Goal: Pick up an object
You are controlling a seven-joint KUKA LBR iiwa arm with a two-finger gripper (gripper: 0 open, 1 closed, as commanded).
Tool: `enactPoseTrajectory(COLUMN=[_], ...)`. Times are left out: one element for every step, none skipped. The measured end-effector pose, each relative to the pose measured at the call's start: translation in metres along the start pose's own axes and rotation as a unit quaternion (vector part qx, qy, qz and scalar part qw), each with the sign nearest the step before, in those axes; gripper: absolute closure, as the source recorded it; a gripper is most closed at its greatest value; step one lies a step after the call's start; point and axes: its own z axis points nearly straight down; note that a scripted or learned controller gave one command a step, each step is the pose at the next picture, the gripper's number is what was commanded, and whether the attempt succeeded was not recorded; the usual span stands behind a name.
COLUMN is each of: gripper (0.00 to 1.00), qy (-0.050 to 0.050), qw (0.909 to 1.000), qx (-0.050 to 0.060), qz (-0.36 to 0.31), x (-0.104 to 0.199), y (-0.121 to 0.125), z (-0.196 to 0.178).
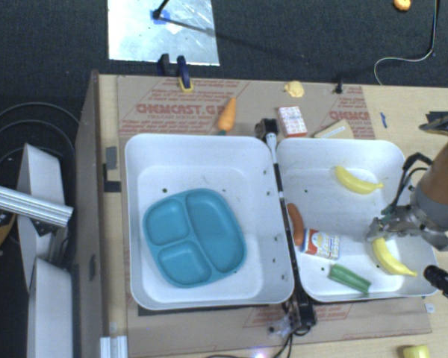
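Arm low over right bin (392,155), reaching in from right.
Gripper (386,232) just above banana (390,258); finger state indiscernible.

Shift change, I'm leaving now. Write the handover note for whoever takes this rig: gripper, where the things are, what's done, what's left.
Gripper: low in the right bin, right over the top end of the lower banana. Nothing seen between its fingers.
Right bin also holds: upper banana near the back, sausage along the left wall, small carton beside it, green piece at the front.
Left bin: blue divided plate.
Done: arm has reached in by the lower banana.
Left: grasp an object and lift it; no pick is confirmed.
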Motion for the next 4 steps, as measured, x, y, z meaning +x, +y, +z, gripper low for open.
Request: enactPoseTrajectory(gripper=[1.0, 0.0, 0.0, 0.0], qy=[0.001, 0.0, -0.003, 0.0], qw=[1.0, 1.0, 1.0, 1.0], qx=[0.0, 0.001, -0.004, -0.002], qz=[-0.004, 0.0, -0.001, -0.003], x=[0.077, 0.072, 0.013, 0.03], y=[0.016, 0.015, 0.092, 0.152], z=[-0.015, -0.014, -0.059, -0.027])
